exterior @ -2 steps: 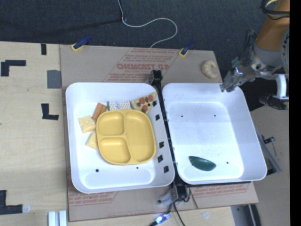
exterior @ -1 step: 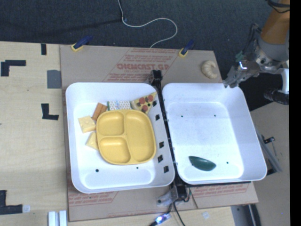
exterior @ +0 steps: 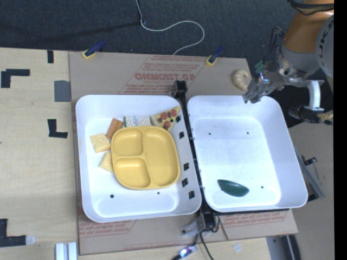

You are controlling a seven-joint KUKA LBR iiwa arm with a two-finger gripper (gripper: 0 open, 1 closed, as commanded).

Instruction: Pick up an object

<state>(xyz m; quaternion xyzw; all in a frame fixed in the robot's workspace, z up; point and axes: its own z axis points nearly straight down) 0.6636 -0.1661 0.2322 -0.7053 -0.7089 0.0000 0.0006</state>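
Note:
A dark green, flat oval object [exterior: 233, 188] lies near the front edge of the right bin [exterior: 282, 145]. The left bin [exterior: 87, 161] holds a yellow divided plate [exterior: 145, 157] with small flat pieces around it: a pale cracker-like piece [exterior: 100, 142], an orange-brown piece [exterior: 114, 127] and a patterned piece [exterior: 167, 116]. My gripper [exterior: 252, 95] hangs at the back right corner of the right bin, above its rim, far from the green object. Nothing shows between its fingers.
A beige lump [exterior: 241, 79] rests on the cardboard just behind the right bin, left of the gripper. A white cable [exterior: 179, 26] loops across the dark surface at the back. Two clamps [exterior: 95, 49] [exterior: 215, 54] hold the cardboard's back edge.

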